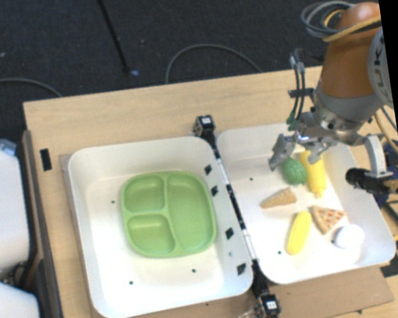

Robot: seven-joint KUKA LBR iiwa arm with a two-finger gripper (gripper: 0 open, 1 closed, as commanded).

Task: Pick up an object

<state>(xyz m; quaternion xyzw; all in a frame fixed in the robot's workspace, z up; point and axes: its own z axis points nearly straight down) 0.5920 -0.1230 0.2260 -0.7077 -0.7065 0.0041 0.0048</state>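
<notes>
Over the right-hand shallow white bin (273, 254) on the wooden bench (117, 104), my grey two-finger gripper (297, 149) hangs with its fingers spread apart. A small round green toy vegetable (294, 171) lies in the bin just under and between them, though I cannot tell if they touch it. Just beside it lies a yellow corn cob (316, 176). Nearer the front edge lie a tan wedge (278, 198), a yellow banana-like piece (297, 233), a pizza slice (328, 217) and a white ball (348, 237). A green divided plastic tray (168, 213) sits in the left bin (91, 207).

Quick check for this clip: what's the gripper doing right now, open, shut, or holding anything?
Gripper: open, holding nothing, poised over the green toy in the right bin.
</notes>
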